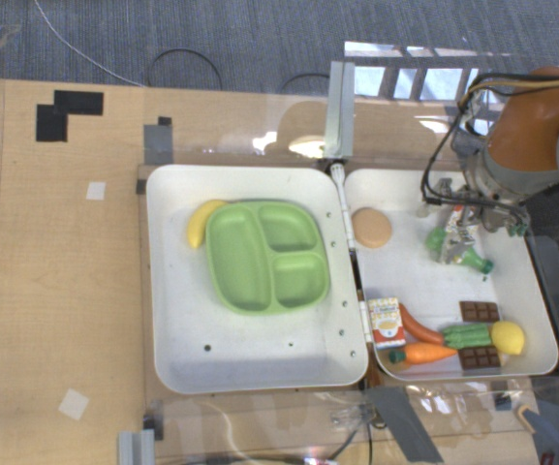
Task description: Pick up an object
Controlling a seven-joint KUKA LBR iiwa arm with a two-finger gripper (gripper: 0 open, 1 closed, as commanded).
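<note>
My gripper point(460, 232) hangs low in the right bin point(541, 289), near its back right part. It is directly over a small green object point(475, 261) that lies on the bin floor. The gripper body hides part of that object, and I cannot tell whether they touch. Other objects in this bin: a round tan bun point(371, 228), a small carton point(385, 320), two carrots point(422, 354), a green vegetable point(467, 335), a yellow lemon point(509, 337) and two brown chocolate bars point(480, 311).
The left bin point(182, 347) holds a green divided plate point(264, 257) with a yellow banana point(199, 223) against its left edge. A metal post point(339, 114) stands behind the wall between the bins. Cables point(449, 148) loop down from the wrist.
</note>
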